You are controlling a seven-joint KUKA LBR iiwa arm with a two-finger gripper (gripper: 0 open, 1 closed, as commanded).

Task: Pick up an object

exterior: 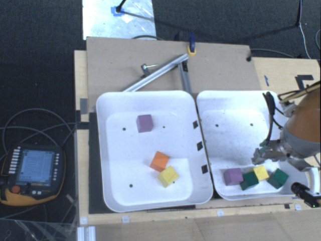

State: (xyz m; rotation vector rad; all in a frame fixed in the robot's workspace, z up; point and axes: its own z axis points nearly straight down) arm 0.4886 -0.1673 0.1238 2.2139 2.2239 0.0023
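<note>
Item: right-hand shallow white plastic bin (235, 109), taken as the reference for all positions. Along its near wall sits a row of four small blocks, close-packed and some touching: a purple cube (233, 175), a dark green cube (249, 180), a yellow cube (261, 172) and a lighter green cube (277, 177). Any of them would serve as the object to pick up. They probably lie there because they slid or were dropped against the wall. Just above the row, over the bin's near right part, hangs the metal gripper (264, 154) of the grey arm with its orange band (305, 127), which reaches in from the bin's right. It appears poised over the yellow cube for a descent. Whether the claw is spread or pressed together cannot be told, and nothing is seen held in it. To the bin's left, edge to edge with it, is the matching left-hand white bin (115, 109), holding a pale yellow block (168, 176), an orange block (159, 161) and, farther back, a mauve block (144, 123). Both bins rest on a tan board bench (220, 59). Beyond the right bin's far left corner lies a slanted metal rod (155, 73). Far to the left, on dark carpet, sits a grey-and-orange control pendant (32, 174) with coiled cables. Farthest back lies a silvery sheet (118, 11).
</note>
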